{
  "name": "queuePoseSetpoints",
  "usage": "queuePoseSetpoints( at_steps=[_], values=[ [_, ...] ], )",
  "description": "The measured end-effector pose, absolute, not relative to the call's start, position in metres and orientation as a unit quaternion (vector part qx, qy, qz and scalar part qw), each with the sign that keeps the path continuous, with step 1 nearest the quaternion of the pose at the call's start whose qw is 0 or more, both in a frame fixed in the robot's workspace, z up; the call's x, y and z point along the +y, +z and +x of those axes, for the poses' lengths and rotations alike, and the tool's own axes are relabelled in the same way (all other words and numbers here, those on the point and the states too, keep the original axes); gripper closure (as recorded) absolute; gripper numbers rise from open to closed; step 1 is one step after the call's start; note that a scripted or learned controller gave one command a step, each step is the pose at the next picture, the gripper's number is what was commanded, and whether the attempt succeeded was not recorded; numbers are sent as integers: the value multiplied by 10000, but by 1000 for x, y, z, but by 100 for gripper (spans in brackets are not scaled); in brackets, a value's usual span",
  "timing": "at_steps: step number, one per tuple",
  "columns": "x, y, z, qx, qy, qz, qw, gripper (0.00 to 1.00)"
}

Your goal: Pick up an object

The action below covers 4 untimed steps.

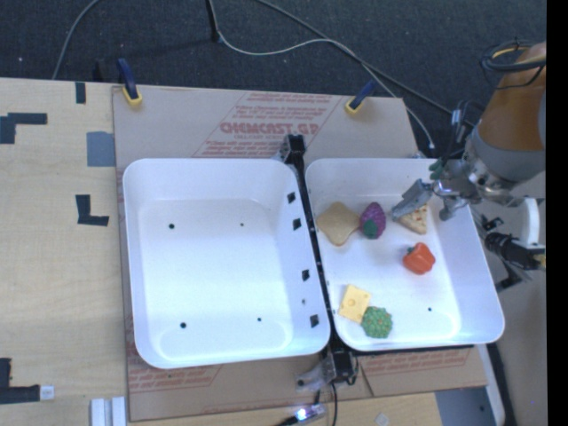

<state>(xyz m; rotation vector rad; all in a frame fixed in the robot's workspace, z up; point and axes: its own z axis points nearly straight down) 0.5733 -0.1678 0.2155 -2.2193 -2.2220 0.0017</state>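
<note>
The right bin (470, 313) holds several toy foods: a tan slice (337, 224), a purple fruit (373, 220), an orange-yellow wedge (415, 222), a red pepper (419, 258), a yellow cheese block (355, 303) and a green broccoli (377, 322). My gripper (429, 207) hangs over the bin's upper right part, just above the wedge. It is open, with one finger slanting down-left toward the wedge and the other to the right. Nothing sits between the fingers.
The left bin (151, 238) lies beside the right one, a black divider strip (306, 238) running between them. Both rest on a cardboard sheet (266, 122) held by blue-yellow clamps (130, 87). A cable (266, 43) crosses the dark floor behind.
</note>
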Motion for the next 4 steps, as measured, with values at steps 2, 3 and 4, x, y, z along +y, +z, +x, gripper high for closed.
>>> queuePoseSetpoints(
  at_steps=[2, 3, 4],
  values=[
    [-101, 88, 609, -7062, -11, -7080, -55, 0],
    [-105, 88, 562, -7063, -32, -7078, -42, 0],
    [-112, 89, 545, -7070, -40, -7072, -45, 0]
  ],
)
